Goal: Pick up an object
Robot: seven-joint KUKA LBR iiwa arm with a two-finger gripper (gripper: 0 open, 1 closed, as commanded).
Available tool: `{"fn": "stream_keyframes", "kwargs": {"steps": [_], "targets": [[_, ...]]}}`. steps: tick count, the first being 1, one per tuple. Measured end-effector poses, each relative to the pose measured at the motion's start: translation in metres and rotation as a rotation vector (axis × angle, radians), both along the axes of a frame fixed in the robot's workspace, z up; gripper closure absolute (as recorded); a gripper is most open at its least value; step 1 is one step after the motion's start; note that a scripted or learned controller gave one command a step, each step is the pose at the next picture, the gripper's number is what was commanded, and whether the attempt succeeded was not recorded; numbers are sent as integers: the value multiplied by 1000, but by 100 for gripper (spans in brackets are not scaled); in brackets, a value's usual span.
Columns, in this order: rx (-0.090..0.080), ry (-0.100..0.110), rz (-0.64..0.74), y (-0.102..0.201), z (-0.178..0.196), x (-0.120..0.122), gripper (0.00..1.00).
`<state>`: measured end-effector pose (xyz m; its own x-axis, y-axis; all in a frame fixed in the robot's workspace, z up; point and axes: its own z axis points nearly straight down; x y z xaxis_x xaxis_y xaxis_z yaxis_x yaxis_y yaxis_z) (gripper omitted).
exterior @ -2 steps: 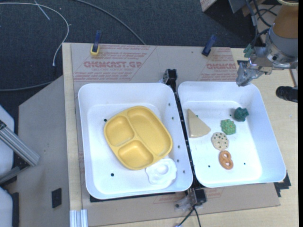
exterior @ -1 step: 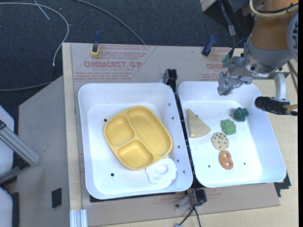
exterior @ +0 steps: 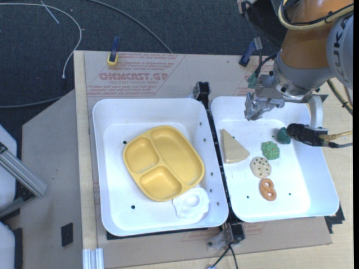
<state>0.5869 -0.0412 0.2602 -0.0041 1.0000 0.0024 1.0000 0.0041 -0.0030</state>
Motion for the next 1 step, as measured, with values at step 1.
{"fn": "stream_keyframes", "kwargs": {"steps": [1], "targets": [[1,1,2,60,-8,-21,100]]}}
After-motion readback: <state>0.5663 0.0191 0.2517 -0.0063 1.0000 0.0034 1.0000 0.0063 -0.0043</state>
